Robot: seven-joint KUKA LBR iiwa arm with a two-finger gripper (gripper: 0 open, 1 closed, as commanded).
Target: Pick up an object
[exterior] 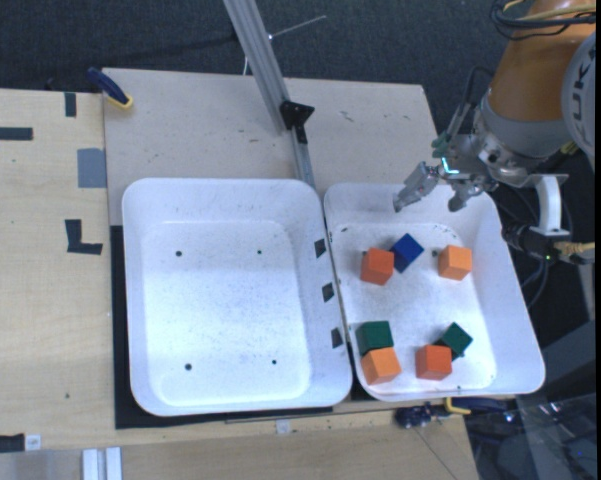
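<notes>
Blocks are my target, all lying in the right bin (500,238). My claw (438,194) hangs spread and empty above its far rim. Nearest, the orange block (455,262) sits alone, so I'd descend squarely over it, avoiding the touching blue block (407,251) and its orange neighbour (377,266).

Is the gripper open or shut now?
Open: the gripper hangs over the right bin's far rim, its two fingers spread apart, nothing between them.
</notes>
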